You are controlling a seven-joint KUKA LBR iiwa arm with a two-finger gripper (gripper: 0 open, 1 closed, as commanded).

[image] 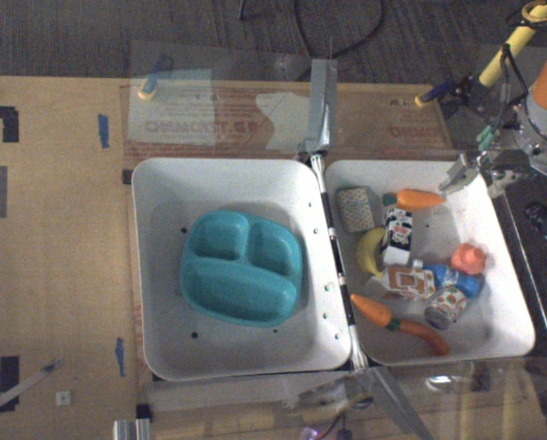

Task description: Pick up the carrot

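Note:
An orange carrot (pixel 420 199) with a green stub at its left end lies along the far wall of the right bin (pixel 509 287). A second orange, carrot-like piece (pixel 372 310) lies near that bin's front left corner, end to end with a red piece (pixel 426 336). My gripper (pixel 480 174) hangs over the far right corner of the right bin, to the right of the far carrot and apart from it. Its fingers look open, with nothing between them.
The right bin also holds a cow-print carton (pixel 399 235), a banana (pixel 370 251), a beige cracker-like block (pixel 355 209), a juice box (pixel 410 282), a can (pixel 447 306) and a red-orange fruit (pixel 470 258). A teal divided plate (pixel 242 268) lies in the left bin (pixel 158 209).

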